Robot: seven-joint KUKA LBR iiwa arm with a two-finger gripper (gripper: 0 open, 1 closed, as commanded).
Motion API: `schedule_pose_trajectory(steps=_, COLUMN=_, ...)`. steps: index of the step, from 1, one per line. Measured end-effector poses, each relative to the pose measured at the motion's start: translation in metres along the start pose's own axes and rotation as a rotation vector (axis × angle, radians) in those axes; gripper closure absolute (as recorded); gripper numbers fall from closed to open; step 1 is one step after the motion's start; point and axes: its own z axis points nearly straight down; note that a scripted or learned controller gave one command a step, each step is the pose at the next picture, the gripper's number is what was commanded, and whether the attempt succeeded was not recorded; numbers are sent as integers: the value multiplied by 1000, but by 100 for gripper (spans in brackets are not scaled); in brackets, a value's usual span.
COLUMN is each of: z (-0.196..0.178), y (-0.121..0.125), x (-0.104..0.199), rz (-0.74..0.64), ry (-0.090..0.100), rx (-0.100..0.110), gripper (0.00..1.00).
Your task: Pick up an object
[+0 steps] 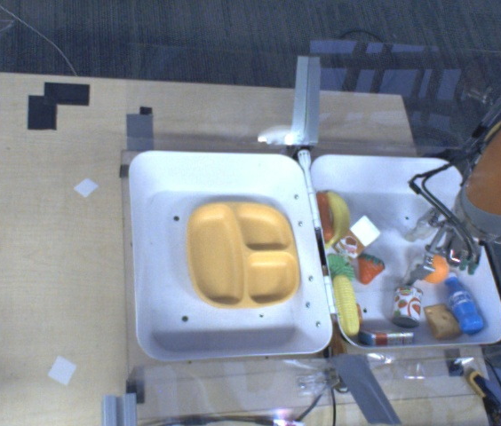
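A divided tray (pixel 240 253) lies in the left bin (pixel 157 327), while the right bin (pixel 384 171) holds small items: a bottle (pixel 463 307) beside a can (pixel 408 305), corn (pixel 346 298) along its left wall.

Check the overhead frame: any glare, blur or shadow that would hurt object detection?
Camera view: even lighting, soft shadows inside the left bin around the yellow tray; bright glare spots on the metal post and at the bottom edge; faint reflections across the bench; small items in the right bin are soft, and those near the gripper are hard to separate.
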Motion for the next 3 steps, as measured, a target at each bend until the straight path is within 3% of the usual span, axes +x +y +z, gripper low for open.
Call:
schedule_pose_trajectory(steps=1, z=1, y=42, x=-30, rz=323, ry=3, rx=-1, gripper=0)
schedule_pose_trajectory(steps=2, z=1, y=-8, x=-15, rz=55, ry=3, rx=2, gripper=0)
schedule_pose_trajectory(steps=3, z=-2, y=39, x=52, rz=84, ry=0, rx=-3, gripper=0)
